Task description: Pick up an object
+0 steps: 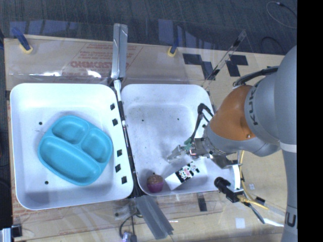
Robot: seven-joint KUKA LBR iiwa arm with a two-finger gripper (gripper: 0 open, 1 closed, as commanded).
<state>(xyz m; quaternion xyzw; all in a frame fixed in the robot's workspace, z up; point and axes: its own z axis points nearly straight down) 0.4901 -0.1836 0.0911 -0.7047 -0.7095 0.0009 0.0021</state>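
Reaching down into the right bin (151, 95), the arm is working through the approach step of a pick.

The tool (177, 153) is hanging low over the bin floor, just beside a small white box with black markings (185, 174) and near a dark purple round object (155, 182) at the front wall; whether it is released or clenched cannot be told at this angle, and nothing is visibly being grasped. A blue divided tray (74, 149) is lying in the left bin (20, 135). The next move is likely calling for centring over the box, descending and closing firmly.
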